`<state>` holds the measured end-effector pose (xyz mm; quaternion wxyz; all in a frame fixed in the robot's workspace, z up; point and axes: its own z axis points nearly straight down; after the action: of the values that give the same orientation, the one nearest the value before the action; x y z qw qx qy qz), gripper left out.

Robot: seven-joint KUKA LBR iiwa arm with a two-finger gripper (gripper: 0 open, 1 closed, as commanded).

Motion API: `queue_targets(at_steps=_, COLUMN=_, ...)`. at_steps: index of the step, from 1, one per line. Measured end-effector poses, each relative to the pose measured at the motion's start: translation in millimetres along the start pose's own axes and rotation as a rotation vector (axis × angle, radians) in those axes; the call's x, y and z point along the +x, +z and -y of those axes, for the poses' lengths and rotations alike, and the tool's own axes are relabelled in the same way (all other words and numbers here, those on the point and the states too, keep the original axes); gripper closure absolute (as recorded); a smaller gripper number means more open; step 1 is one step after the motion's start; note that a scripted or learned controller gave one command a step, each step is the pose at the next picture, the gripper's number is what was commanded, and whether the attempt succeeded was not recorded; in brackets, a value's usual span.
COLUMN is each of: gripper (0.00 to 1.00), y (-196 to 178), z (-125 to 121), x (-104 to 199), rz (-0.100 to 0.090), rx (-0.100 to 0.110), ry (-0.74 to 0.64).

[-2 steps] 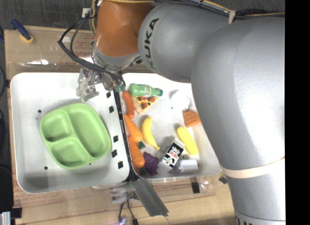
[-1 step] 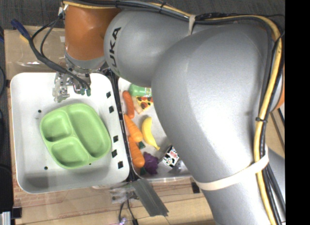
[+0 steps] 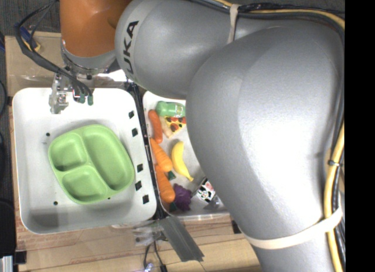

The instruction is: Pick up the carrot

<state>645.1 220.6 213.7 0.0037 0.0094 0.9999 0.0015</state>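
Gripper (image 3: 70,96), grip state unclear, hovers far left of the carrot (image 3: 163,168); crowded neighbours there could spoil any grab.

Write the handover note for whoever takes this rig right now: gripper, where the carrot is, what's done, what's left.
Gripper: over the far corner of the left bin, above the green divided plate; nothing shows between its fingers, and whether they are open or shut is unclear.
Carrot: lying in the right bin along the wall next to the left bin, with a banana beside it and a purple toy at its near end. Another orange piece lies just beyond it.
Done: nothing yet; the carrot is not picked up.
Left: bring the gripper across to the right bin, grasp the carrot, lift it.
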Motion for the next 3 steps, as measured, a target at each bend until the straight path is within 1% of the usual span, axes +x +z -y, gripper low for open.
queue_targets(at_steps=1, gripper=1.00, y=-141.0, z=2.7, x=21.3, rz=0.006, rx=0.000, ry=-0.219)
queue_targets(at_steps=2, gripper=1.00, y=11.1, z=4.6, x=40.4, rz=-0.017, rx=0.007, ry=-0.038)
queue_targets(at_steps=3, gripper=1.00, y=-102.9, z=1.7, x=65.1, rz=0.002, rx=0.000, ry=-0.383)
